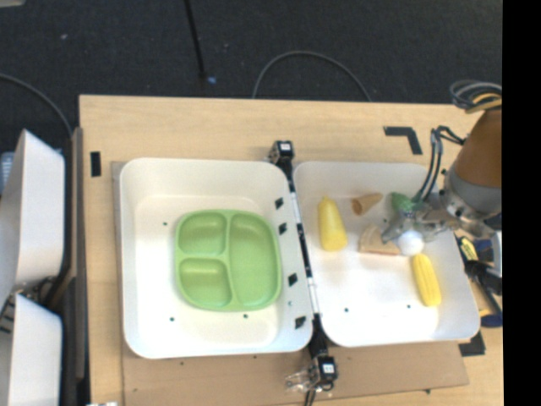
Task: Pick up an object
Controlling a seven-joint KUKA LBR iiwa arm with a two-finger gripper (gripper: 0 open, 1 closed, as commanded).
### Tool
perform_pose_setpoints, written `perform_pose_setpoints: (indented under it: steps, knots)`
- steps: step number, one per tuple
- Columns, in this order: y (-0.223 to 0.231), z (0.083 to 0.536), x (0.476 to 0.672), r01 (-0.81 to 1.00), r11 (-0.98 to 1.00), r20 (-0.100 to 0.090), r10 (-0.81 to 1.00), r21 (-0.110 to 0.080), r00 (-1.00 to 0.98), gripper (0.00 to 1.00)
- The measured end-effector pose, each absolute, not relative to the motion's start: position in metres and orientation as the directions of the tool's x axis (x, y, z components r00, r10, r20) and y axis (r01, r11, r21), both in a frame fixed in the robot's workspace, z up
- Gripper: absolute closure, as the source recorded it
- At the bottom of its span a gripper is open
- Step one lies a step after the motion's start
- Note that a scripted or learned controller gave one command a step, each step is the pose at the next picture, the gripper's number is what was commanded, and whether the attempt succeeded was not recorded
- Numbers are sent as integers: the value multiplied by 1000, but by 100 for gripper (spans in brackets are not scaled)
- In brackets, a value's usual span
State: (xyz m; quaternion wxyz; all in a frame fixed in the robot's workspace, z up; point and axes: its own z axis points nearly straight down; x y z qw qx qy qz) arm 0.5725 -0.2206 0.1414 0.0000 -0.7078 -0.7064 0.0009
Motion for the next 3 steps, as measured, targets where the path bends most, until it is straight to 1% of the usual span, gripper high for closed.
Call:
perform_pose_setpoints:
  steps: [1, 3]
  knots:
    - [-222, 157, 575, 1000, -2, -4, 1000, 8, 2, 100]
    - [-224, 285, 571, 1000, 3, -4, 1000, 8, -3, 100]
